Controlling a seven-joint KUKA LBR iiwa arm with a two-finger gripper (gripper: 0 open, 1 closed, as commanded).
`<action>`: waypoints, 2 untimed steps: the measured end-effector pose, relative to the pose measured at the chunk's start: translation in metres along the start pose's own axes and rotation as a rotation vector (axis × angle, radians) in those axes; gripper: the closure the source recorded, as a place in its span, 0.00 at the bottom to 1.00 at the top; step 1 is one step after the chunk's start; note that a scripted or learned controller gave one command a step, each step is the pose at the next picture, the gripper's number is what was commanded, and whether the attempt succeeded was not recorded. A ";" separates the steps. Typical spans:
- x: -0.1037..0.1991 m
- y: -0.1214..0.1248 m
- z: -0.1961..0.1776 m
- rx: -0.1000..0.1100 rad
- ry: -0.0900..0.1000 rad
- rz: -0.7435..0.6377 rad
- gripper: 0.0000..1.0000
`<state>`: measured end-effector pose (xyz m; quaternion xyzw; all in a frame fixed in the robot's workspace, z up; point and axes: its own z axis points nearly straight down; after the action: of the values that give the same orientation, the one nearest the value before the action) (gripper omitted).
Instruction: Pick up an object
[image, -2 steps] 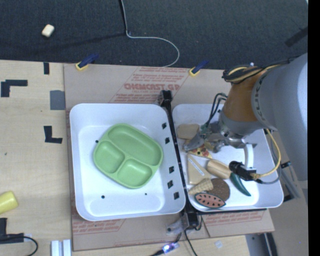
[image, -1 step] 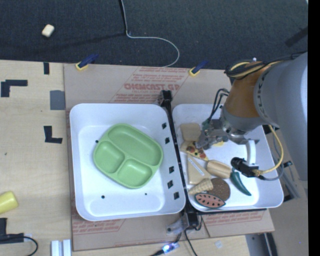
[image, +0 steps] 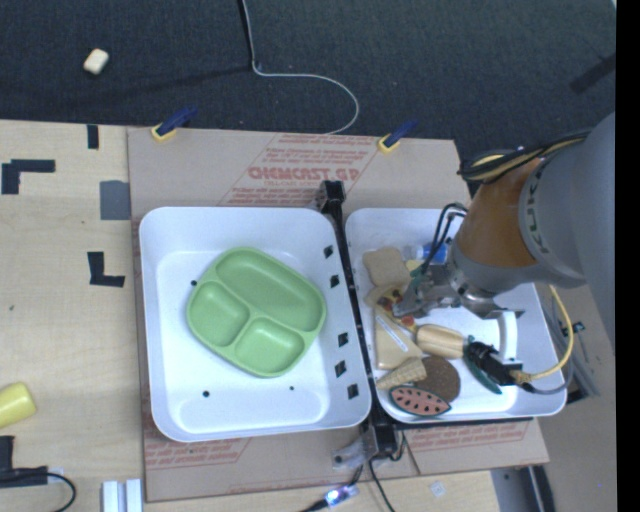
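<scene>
Because the gripper (image: 412, 300) sits low in the crowded right bin (image: 540, 405) among toy foods, near a tan bread slice (image: 384, 267), its jaws hidden so I cannot tell their state, it might bump pieces or grab nothing.

Green divided plate (image: 257, 312) in left bin (image: 160, 300); yellow obj, maybe cup (image: 15, 404), bench's left edge.
</scene>
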<state>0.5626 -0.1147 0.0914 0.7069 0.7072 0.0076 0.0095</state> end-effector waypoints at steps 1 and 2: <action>0.095 0.040 -0.099 0.013 0.005 -0.011 1.00; 0.046 -0.027 -0.165 0.021 0.001 0.005 1.00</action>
<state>0.5312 -0.0681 0.2561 0.7085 0.7057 0.0003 0.0016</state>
